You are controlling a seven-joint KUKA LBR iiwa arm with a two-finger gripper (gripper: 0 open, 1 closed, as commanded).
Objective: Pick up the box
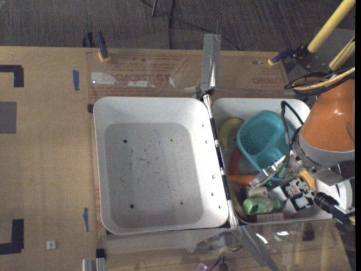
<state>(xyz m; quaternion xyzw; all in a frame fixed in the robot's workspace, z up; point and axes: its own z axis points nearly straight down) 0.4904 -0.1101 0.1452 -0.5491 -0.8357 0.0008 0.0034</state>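
— Where's the box [298, 195]?
— Lower right of frame, in the right bin [223, 109], under my end effector [274, 173] (grip state: I can't tell).
— Handling?
— Looks light, stiff; I'd pinch its flat sides.

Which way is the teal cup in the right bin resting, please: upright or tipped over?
Tipped. The teal cup lies on its side in the right bin, its open mouth facing the camera, beside the yellow item.

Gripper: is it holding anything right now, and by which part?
Cannot be told. The gripper is down among clutter in the right bin, beside the teal cup; no hold is visible.
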